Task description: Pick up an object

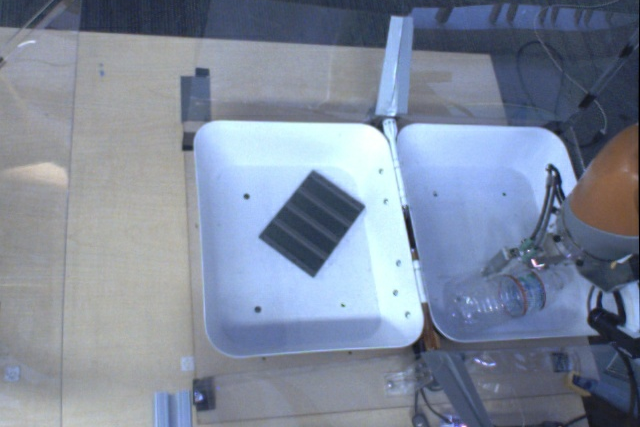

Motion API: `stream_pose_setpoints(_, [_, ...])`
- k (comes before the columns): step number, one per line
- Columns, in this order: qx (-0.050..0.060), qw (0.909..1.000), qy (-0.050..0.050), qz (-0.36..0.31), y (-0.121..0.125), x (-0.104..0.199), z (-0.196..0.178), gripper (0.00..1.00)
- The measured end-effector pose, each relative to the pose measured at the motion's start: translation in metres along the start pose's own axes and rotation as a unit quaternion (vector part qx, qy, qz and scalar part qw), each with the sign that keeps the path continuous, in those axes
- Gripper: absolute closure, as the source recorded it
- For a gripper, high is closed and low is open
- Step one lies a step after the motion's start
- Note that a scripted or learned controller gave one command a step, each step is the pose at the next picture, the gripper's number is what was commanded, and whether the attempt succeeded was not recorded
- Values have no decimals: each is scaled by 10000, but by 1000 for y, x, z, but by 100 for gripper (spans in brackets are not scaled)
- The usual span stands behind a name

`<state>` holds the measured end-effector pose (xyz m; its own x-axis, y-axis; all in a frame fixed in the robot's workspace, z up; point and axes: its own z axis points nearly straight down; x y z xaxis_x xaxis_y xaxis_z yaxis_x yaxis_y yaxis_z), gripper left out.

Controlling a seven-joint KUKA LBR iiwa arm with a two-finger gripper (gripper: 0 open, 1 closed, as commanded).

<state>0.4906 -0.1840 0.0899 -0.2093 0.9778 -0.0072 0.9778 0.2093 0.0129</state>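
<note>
Gripper (515, 260) at lower right, over clear plastic bottle (495, 297) lying in right white bin (470, 165). Fingers' state: can't tell. Dark ribbed rectangular pad (311, 222) lies in left white bin (230, 175).

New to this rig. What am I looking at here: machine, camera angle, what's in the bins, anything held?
One camera, fixed above a wooden bench, looks down at a slant on two shallow white bins side by side. The machine is a robot arm, grey with an orange band, reaching in from the right. Its job is to pick up an object.

The left bin holds a dark ribbed pad, lying flat and turned at an angle near the middle. The right bin holds a clear plastic bottle on its side near the front edge.

The arm's pincer sits low in the right bin, just above the bottle. Whether it is open or shut is too small to tell, and nothing shows it holding the bottle.
</note>
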Motion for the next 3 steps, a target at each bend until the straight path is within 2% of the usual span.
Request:
stream_pose_setpoints(1, [-32,10000,-6,-6,3,0,-12,100])
stream_pose_setpoints(2, [-32,10000,-5,-6,3,0,-12,0])
stream_pose_setpoints(3, [3,9999,0,-105,1,6,0,0])
